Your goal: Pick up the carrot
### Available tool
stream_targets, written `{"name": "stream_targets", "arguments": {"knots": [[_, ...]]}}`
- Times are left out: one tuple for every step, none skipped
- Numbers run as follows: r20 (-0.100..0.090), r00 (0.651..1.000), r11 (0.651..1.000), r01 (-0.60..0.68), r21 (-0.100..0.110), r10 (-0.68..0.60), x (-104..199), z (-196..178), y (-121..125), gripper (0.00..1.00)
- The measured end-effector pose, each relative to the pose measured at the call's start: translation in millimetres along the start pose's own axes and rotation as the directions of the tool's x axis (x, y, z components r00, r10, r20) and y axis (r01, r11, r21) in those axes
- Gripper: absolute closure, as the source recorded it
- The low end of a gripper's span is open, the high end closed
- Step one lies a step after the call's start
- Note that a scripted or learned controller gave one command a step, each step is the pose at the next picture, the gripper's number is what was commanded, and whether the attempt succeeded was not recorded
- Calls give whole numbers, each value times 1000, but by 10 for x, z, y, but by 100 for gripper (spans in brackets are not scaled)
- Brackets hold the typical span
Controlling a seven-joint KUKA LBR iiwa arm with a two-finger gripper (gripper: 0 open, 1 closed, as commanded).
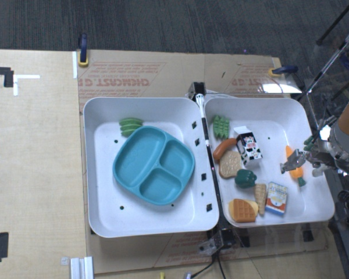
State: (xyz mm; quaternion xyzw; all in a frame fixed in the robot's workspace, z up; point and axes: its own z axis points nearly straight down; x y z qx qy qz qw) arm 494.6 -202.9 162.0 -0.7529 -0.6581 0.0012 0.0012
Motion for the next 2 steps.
{"name": "stream_targets", "arguments": {"knots": [[-15,1000,1000,9,0,-9,-10,710,417,0],[-6,1000,1000,3,-1,-3,-51,618,418,100]]}}
